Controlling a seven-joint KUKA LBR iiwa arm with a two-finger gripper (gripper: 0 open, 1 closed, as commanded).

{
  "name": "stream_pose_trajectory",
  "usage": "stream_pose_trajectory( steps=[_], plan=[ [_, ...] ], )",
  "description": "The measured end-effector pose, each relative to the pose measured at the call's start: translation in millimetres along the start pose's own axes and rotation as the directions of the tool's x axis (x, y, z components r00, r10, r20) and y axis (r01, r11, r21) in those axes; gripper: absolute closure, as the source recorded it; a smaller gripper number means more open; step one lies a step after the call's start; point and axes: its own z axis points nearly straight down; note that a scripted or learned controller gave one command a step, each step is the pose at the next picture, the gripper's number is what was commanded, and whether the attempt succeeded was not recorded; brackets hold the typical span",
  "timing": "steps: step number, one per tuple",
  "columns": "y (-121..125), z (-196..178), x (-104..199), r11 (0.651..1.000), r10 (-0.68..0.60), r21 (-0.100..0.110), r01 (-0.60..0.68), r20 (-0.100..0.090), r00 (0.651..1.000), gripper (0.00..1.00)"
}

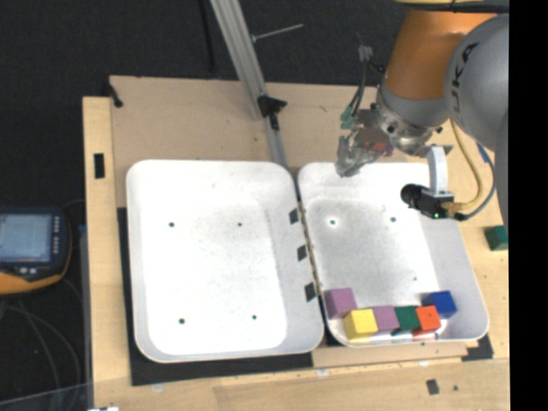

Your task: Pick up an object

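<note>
Several small blocks lie along the near edge of the right bin (445,229): a purple block (341,300), a yellow block (360,322), a mauve block (386,318), a green block (407,319), an orange block (427,318) and a blue block (441,302). My gripper (348,163) hangs over the far left corner of the right bin, well away from the blocks. Nothing shows between its fingers.
The left bin (210,255) sits beside the right one, with small clips on the shared rim. A slanted metal rail (244,58) crosses behind the bins. A handheld screen device (30,245) lies off the bench at the left. A green item (497,238) sits at the right.
</note>
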Motion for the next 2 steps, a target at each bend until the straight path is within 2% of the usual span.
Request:
stream_pose_trajectory(
  steps=[1, 2],
  plan=[
    [-36, -54, 43, 1.000, 0.002, 0.001, -0.002, 0.001, 1.000, 1.00],
    [-70, -84, 70, 1.000, 0.004, 0.002, -0.004, 0.001, 1.000, 1.00]
  ],
)
